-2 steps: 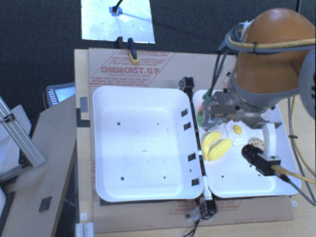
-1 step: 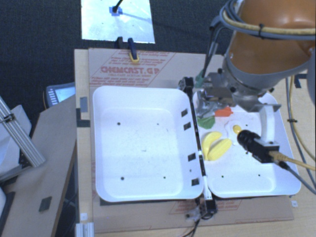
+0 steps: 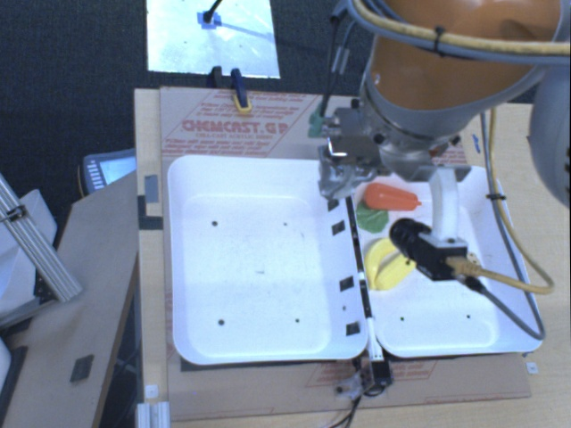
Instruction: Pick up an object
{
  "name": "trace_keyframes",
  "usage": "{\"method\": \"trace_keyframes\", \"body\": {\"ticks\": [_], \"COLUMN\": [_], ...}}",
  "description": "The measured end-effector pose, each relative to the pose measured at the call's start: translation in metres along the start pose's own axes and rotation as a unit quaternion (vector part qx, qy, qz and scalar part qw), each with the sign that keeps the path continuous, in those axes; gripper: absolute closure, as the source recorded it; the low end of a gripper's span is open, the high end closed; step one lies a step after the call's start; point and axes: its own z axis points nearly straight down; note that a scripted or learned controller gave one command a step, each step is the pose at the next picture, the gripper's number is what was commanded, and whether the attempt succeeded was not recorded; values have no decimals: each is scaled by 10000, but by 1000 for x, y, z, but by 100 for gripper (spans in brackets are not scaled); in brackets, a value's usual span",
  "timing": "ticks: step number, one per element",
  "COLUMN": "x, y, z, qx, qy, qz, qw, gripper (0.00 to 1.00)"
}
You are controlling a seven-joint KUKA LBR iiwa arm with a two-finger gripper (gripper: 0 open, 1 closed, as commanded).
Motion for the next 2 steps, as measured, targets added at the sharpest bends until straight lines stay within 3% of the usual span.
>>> {"method": "trace_keyframes", "body": {"ticks": [1,2], "x": [54,51], "y": [0,0], "z": [-82,-78], "qx": [-24,18], "qy": [19,-4], "qz": [-12,14], "qw": [10000,10000], "gripper": [100,0]}}
